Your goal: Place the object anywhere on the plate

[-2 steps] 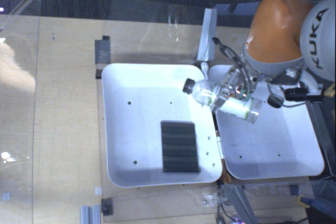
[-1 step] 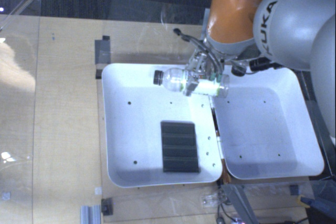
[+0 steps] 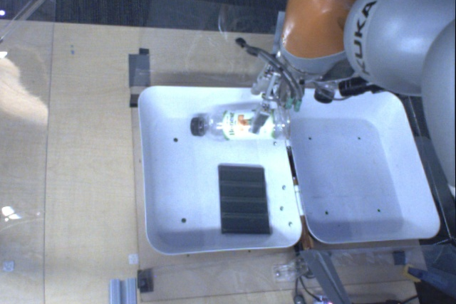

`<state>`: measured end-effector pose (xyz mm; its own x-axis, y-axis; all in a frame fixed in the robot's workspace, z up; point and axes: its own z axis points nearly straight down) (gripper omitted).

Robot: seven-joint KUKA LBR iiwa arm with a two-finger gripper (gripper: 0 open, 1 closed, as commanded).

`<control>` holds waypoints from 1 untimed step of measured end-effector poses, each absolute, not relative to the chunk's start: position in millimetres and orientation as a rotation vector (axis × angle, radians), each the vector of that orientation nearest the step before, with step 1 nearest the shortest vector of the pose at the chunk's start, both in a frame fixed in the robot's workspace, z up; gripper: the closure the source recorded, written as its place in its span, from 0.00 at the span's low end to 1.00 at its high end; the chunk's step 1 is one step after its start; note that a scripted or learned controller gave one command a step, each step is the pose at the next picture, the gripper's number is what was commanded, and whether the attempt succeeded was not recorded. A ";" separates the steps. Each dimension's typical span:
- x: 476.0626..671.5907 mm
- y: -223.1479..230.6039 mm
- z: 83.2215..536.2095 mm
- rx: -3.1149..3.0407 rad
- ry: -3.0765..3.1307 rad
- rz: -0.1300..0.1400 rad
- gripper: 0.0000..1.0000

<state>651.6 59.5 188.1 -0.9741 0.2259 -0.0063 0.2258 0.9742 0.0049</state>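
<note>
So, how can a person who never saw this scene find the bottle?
Look in the left white bin. Near its far edge, by the gripper, the bottle lies on its side. It is clear with a dark cap, unlike the flat black ridged plate nearer the camera.

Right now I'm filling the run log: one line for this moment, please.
gripper: over bottle's right end, grasp unclear | bottle: lying in left bin | plate: dark, bare, nearer the camera

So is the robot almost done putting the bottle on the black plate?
Not yet. The bottle lies on its side in the left bin, apart from the black plate. The gripper is down at the bottle's right end; whether it has hold is unclear. Lifting and placing remain.
</note>
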 end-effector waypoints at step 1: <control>659.2 116.6 137.1 0.765 3.042 0.007 0.00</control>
